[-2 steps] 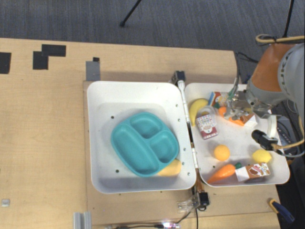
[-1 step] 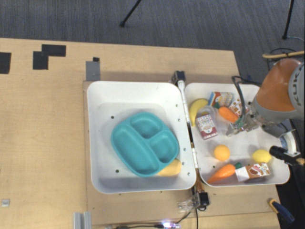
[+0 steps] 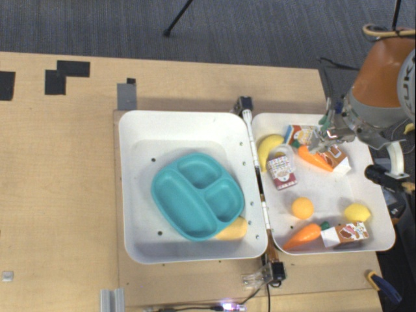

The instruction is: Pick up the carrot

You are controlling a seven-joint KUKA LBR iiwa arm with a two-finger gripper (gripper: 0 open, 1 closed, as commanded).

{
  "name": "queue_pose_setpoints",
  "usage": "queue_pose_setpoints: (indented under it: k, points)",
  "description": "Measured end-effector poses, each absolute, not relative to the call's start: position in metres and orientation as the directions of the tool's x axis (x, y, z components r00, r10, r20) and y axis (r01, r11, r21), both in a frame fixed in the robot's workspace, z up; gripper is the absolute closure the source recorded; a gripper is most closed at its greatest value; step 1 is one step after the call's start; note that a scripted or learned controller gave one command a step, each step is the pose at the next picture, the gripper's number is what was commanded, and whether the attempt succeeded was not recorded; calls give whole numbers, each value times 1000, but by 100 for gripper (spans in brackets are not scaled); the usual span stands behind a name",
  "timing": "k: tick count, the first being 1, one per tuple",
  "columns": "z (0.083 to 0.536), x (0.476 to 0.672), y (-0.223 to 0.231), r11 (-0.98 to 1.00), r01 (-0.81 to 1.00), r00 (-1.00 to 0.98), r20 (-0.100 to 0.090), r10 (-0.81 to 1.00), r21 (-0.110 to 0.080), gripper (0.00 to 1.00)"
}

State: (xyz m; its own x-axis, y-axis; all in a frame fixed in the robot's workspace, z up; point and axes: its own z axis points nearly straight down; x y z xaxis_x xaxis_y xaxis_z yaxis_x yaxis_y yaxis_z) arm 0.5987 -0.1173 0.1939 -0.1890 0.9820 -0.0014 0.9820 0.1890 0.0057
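An orange carrot [image 3: 303, 236] with a green tip lies near the front edge of the right bin [image 3: 379, 203]. A second orange, carrot-like piece [image 3: 313, 158] lies at the back of that bin, beside a small brown and white carton [image 3: 336, 156]. My gripper [image 3: 323, 139] hangs over the back of the right bin, just above and behind this second orange piece. The grey wrist and orange band [image 3: 383, 67] hide whatever lies behind it. I see nothing lifted off the bin floor.
The right bin also holds a yellow fruit [image 3: 269, 147], a red and white carton [image 3: 281, 171], an orange ball [image 3: 302, 208], a lemon [image 3: 357, 212] and two more cartons [image 3: 351, 233] [image 3: 300, 135]. In the left bin lie a teal divided plate [image 3: 198, 194] and a yellow piece [image 3: 233, 229].
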Motion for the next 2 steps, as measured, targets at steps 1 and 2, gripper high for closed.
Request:
queue_pose_setpoints:
  k: [1, 2]
  points:
    - [90, 492, -141, 193, 981, -193, 0, 981, 1, 100]
    - [90, 493, -141, 192, 981, -192, 0, 981, 2, 0]
